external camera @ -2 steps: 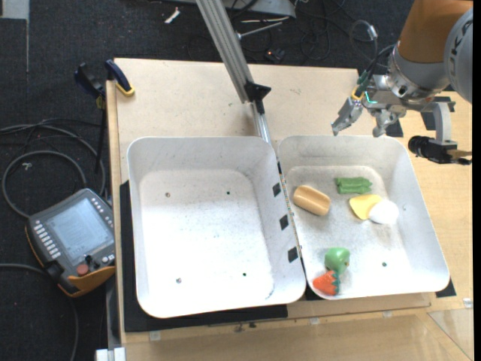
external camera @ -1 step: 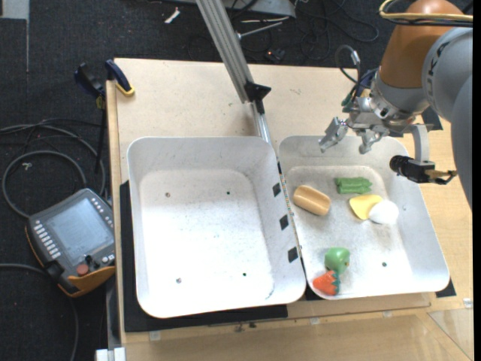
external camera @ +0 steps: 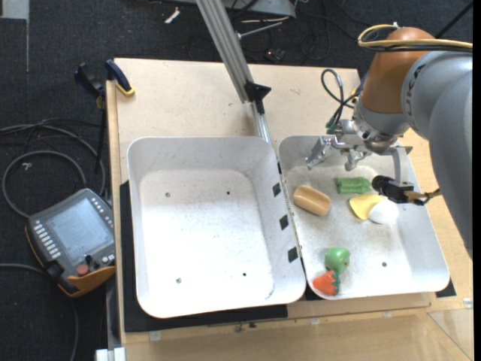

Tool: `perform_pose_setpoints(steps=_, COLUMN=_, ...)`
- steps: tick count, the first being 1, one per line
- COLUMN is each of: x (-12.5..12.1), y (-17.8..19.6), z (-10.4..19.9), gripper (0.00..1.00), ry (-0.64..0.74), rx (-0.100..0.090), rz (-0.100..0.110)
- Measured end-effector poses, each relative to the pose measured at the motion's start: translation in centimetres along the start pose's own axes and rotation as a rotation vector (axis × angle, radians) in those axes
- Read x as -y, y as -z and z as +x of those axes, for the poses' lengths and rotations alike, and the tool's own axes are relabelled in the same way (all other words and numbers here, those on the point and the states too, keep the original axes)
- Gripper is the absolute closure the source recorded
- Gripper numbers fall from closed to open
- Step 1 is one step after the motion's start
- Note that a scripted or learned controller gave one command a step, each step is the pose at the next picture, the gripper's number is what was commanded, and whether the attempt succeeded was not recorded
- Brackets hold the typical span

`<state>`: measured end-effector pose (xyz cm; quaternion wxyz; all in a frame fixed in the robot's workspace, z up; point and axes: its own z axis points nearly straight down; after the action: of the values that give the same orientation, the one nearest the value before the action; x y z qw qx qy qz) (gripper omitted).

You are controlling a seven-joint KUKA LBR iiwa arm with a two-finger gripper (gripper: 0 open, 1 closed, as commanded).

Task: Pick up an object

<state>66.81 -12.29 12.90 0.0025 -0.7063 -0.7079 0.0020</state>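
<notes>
Camera view. The arm [external camera: 432, 74] enters from the right and bends down over the far end of the right bin [external camera: 409, 254]. The claw [external camera: 334, 156] hangs above that bin's far left corner. Its two fingers are spread apart and nothing is between them.

Contents of the right bin, six items, none in contact with the claw:
- Green block [external camera: 352, 185], flat, just in front of the claw and nearest to it.
- Tan roll [external camera: 311, 200], left of the green block, close to the bin's left wall.
- Yellow piece [external camera: 362, 206], directly in front of the green block.
- White ball [external camera: 383, 213], touching the right side of the yellow piece.
- Green pepper [external camera: 337, 259], well apart from the above, towards the near edge.
- Red piece [external camera: 325, 282], touching the green pepper on its near side, against the bin's near rim.

The left bin [external camera: 203, 224] sits beside the right bin, and their rims meet along the middle. Both rest on the bench [external camera: 188, 96]. A metal rail [external camera: 225, 36] slants across the bench's far side down to the point where the bins meet. A handheld controller [external camera: 71, 235] lies on the floor to the left of the bench.
</notes>
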Motion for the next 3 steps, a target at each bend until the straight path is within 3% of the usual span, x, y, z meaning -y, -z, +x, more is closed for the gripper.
perform_pose_setpoints(steps=1, x=0.0, y=-3.6, z=0.1, gripper=0.00, ry=0.000, rx=0.001, rz=-0.003)
perform_pose_setpoints(steps=2, x=-0.1, y=-2.3, z=0.1, gripper=1.00, ry=-0.001, rx=0.001, rz=-0.008)
perform_pose_setpoints(steps=3, x=0.6, y=2.4, z=-0.2, gripper=1.00, ry=-0.004, rx=0.002, rz=-0.011)
